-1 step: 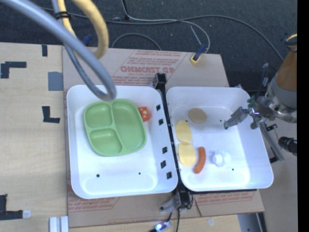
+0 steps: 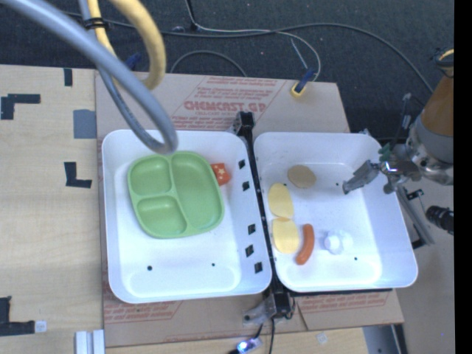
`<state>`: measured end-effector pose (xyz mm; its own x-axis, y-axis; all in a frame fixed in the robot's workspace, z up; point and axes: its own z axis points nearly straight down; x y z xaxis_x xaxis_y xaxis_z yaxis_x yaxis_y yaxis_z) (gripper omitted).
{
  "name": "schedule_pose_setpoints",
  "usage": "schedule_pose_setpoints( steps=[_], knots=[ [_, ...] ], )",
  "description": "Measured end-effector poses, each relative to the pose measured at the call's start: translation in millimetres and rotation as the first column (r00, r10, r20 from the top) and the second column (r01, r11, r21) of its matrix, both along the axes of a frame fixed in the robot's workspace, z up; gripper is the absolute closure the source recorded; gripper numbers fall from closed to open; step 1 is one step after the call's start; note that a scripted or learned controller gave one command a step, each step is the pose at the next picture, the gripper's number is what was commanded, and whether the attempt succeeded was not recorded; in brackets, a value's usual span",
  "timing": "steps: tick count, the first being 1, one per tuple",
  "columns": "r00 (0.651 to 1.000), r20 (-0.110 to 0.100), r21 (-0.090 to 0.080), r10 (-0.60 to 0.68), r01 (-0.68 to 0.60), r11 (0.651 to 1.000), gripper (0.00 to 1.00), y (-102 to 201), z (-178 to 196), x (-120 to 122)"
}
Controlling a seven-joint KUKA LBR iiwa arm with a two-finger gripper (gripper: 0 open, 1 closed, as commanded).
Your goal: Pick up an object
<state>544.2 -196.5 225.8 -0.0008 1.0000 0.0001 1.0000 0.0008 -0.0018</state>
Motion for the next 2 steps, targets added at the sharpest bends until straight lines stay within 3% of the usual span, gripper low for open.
schedule_pose_setpoints(
  steps=[2],
  knots=[
    [1.0,-0.004,0.0,0.0,0.0,1.0,0.0,-1.3,-92.7,-11.7]
  ],
)
